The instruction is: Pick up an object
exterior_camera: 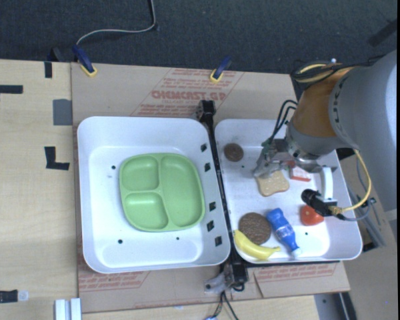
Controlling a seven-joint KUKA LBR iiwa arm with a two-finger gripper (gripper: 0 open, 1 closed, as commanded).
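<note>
Two bins side by side on bench point(27, 179). Left bin point(93, 199) held divided plate point(162, 192), near centre. Right bin point(340, 245) held rest: cookie point(234, 153) at far left corner; toast slice point(274, 184) mid-bin, gripper point(265, 164) directly above its far edge. Bottle point(282, 231) near front, larger cookie point(255, 227) just left of it, banana point(255, 248) touching front of that cookie. Tomato point(311, 215) right of bottle. Arm point(333, 112) entered from right.

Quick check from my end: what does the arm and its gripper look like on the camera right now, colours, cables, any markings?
The arm is a thick, rounded grey body with an orange band above the wrist. A yellow cable loops down its side, and thin dark wires run along the wrist. The gripper is small, made of grey metal, with a white part and a black fitting beside it. No markings are legible.
</note>
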